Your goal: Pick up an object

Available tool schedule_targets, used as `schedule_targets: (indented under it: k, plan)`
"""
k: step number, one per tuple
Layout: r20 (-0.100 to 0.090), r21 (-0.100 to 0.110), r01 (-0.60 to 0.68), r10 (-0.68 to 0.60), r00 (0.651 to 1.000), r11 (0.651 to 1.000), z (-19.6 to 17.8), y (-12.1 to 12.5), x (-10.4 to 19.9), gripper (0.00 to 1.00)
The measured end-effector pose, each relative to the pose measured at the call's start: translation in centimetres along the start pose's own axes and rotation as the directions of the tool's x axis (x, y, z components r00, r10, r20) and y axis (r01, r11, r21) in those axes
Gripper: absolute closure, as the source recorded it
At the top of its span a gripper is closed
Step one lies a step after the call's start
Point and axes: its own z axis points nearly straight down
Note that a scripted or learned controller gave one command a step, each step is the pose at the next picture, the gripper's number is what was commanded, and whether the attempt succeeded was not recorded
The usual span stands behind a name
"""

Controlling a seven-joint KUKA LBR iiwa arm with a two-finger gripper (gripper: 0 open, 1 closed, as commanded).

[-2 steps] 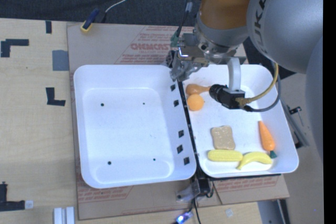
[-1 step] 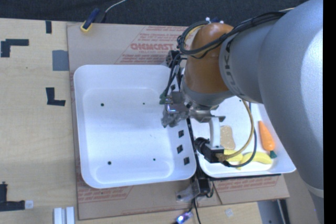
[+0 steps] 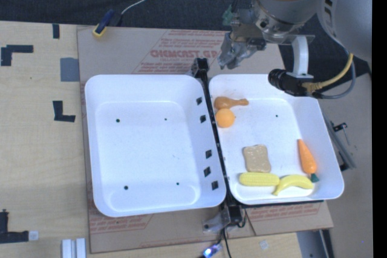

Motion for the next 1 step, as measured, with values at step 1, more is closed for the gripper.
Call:
schedule_targets:
  k: [1]
  plan:
    - [-0.005, 0.012, 0.01, -0.01, 1.0, 1.0, -7.51, -0.49, 8.3, 1.0]
